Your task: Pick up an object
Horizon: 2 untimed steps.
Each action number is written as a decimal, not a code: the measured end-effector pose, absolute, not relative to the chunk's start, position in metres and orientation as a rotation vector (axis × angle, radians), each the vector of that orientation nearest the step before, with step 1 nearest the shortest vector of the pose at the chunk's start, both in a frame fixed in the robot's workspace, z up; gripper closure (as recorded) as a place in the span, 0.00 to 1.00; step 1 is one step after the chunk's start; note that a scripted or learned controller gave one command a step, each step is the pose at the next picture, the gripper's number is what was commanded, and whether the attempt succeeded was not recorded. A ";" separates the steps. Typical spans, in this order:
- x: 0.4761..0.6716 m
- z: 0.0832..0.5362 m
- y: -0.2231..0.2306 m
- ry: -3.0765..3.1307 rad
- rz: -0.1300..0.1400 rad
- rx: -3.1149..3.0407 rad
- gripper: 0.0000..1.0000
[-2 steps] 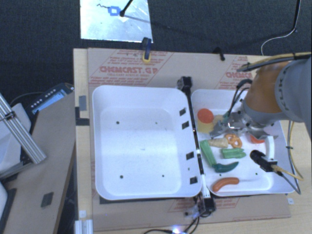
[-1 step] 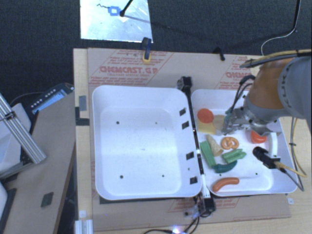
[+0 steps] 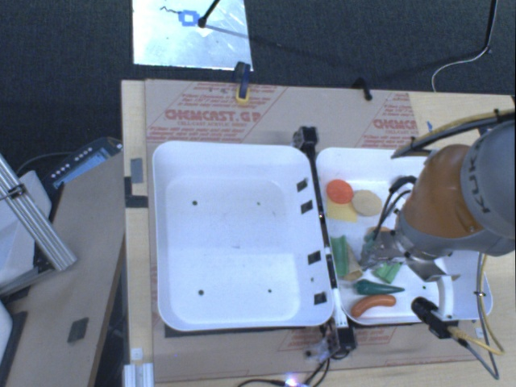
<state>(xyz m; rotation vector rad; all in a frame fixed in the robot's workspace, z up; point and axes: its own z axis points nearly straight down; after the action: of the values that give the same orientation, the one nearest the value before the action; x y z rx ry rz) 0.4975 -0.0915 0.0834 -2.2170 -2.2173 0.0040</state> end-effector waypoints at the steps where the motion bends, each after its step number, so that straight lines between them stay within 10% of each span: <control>1: 0.560 0.190 -0.021 -2.241 -0.015 -2.214 1.00; 2: 0.557 0.185 -0.025 -2.225 -0.002 -2.219 0.00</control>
<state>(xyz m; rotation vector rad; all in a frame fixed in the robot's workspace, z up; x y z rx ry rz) 0.5565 -0.0253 0.1846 -2.2193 -2.2249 -0.0020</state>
